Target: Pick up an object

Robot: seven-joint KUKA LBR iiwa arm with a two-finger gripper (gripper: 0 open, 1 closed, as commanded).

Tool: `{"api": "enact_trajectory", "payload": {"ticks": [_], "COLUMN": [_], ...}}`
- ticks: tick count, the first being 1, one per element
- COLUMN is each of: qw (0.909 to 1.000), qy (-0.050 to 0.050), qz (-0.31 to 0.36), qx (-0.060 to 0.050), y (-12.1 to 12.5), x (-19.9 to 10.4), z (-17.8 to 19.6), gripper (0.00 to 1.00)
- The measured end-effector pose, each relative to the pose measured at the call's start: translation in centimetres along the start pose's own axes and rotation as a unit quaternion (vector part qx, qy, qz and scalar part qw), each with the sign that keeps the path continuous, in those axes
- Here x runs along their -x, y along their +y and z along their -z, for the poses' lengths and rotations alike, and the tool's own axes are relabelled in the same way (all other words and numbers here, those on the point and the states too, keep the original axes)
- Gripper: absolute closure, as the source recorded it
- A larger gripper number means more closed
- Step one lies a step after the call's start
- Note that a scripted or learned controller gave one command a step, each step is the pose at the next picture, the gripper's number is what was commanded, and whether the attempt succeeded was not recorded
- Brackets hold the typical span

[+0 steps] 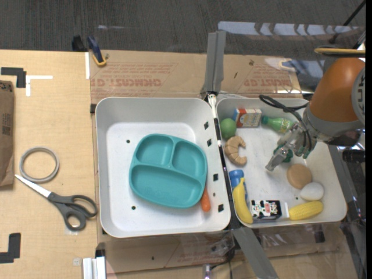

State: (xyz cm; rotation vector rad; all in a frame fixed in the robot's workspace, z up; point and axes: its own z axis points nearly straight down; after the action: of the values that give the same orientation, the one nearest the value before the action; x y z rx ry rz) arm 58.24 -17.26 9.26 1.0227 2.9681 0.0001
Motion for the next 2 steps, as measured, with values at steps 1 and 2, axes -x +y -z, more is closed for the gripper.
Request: {"api": "enact_trajectory", "payload": {"ticks": [1, 2], "qw": [0.9980, 0.9987], "qy": [-0.001, 0.000], "qz": [0.062, 0.050], "qx": [0.000, 0.000], "y": [-4.0, -2.8], "x": [2.9, 1.2], "z": [3.1, 0.0], "gripper": [0.00, 0.00]}}
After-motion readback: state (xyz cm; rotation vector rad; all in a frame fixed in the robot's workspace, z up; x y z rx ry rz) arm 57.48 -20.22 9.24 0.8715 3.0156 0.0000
